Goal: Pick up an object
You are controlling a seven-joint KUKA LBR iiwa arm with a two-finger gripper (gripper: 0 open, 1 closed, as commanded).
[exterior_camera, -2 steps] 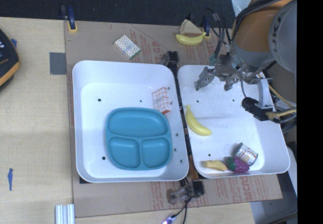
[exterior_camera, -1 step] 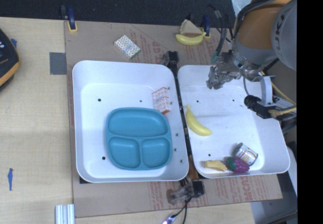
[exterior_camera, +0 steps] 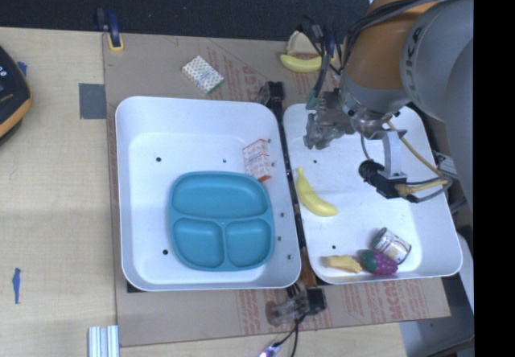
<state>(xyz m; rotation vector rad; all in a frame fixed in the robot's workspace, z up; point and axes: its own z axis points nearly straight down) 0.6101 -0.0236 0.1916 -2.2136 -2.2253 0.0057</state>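
We see the claw (exterior_camera: 315,135) low over the far corner of the right bin (exterior_camera: 434,223), close to the wall it shares with the left bin (exterior_camera: 141,186). Whether it is apart or together we cannot tell from this slant, and nothing shows in its grip.

The nearest thing to pick is the banana (exterior_camera: 313,197), lying just ahead of the claw toward the camera side, against the dividing wall. We judge that wall the main risk: a descent there could put a finger on the rim, or nudge the banana aside instead of closing round it. Its curved, smooth skin may also slip out of a shallow pinch. The loose cable (exterior_camera: 402,182) hanging beside the claw could drag across the bin floor and shift things.

Farther from the claw, along the right bin's near edge, lie a small yellow piece (exterior_camera: 344,264), a purple toy (exterior_camera: 383,263) and a silver can (exterior_camera: 393,246), the last two touching, so a grasp there may catch two or neither.

Across the wall from the claw, the left bin holds a blue tray (exterior_camera: 220,219) and a packet (exterior_camera: 257,159). The tray is flat and wide, poor for a pinch.

Behind the claw, on the worktop (exterior_camera: 48,186), sit a second banana (exterior_camera: 299,63) and a patterned block (exterior_camera: 202,73).
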